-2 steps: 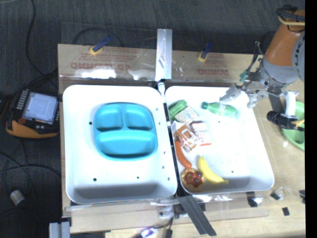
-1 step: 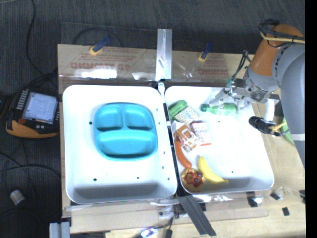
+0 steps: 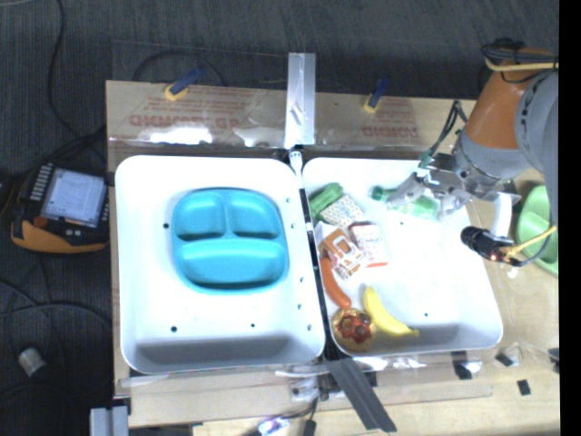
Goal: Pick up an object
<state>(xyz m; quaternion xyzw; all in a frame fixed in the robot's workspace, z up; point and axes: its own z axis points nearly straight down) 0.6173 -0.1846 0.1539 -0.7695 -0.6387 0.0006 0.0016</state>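
banana (image 3: 386, 313): right bin front, well apart from tool (image 3: 419, 192) | tool: cannot tell grip state

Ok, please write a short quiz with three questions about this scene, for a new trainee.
1. True or false: the blue tray lies in the left bin.
2. Which fruit lies near the front of the right bin? A) apple B) banana C) orange
3. Fill in: the end effector is over the ____ bin.

Key: 1 true. 2 B, the banana. 3 right.
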